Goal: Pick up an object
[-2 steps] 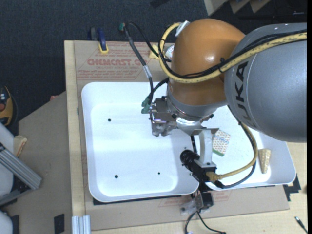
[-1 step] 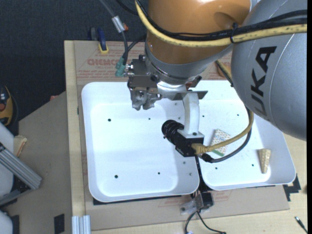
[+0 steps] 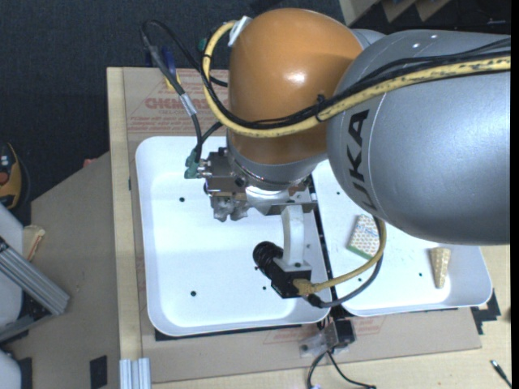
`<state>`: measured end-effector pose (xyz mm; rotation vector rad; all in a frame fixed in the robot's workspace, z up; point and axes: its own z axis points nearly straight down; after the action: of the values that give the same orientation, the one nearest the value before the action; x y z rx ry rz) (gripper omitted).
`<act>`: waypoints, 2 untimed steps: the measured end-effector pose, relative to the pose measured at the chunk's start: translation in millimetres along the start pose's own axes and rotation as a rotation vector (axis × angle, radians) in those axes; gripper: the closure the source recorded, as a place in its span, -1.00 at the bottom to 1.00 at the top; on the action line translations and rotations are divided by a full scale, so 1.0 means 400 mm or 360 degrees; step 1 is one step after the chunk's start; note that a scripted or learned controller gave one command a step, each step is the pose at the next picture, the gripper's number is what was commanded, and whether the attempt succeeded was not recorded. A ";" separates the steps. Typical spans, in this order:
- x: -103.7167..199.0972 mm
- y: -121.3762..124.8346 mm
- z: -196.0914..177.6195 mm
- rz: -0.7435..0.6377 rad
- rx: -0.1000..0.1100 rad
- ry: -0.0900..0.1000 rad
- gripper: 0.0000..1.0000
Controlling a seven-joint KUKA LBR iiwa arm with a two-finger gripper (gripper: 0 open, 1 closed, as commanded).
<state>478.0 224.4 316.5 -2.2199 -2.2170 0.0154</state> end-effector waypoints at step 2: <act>-0.001 -0.002 -0.098 0.0001 0.0005 -0.0003 1.00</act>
<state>477.6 224.3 355.7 -2.2197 -2.2159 0.0209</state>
